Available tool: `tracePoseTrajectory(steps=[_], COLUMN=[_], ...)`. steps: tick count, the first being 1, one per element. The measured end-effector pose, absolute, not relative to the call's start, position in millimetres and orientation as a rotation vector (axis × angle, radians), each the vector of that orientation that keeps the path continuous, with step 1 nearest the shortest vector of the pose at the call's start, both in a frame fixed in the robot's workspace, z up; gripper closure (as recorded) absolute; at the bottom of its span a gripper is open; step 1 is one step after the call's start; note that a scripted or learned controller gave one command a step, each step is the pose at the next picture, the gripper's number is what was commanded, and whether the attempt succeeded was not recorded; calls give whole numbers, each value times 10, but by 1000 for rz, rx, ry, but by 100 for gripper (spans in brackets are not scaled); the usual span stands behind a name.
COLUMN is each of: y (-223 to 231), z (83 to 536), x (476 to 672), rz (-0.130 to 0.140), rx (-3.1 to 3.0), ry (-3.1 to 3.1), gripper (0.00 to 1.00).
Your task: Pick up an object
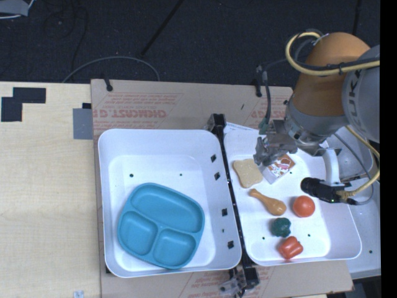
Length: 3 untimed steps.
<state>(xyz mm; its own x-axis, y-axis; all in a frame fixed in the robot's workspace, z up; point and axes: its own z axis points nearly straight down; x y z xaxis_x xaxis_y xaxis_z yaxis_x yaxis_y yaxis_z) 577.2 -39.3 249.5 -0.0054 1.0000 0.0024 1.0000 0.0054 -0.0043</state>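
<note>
My gripper point(267, 156) hangs low over the back of the right bin point(347, 244). Right under its tip lies a small white carton with a red print point(280, 167), tilted and partly covered by the gripper. Whether the carton is between the fingers I cannot tell. A tan slice of toast point(247, 173) lies just left of the gripper. In front of it lie a tan drumstick point(268, 201), a red tomato point(303, 206), a dark green broccoli piece point(281, 226) and a red-orange pepper point(290, 248).
The left bin point(124, 148) holds a blue divided plate point(161, 225) at its front. A black divider point(226, 191) runs between the two bins. The grey and orange arm point(329, 85) reaches in from the upper right over the right bin's back corner.
</note>
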Motion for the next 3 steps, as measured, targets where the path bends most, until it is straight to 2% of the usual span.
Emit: tracePoseTrajectory(steps=[1, 3], y=[105, 1108], z=[2333, 2422], x=[5625, 5492], rz=[5, 3], rx=[-2213, -2212], ry=[-2222, -2225], gripper=[100, 100])
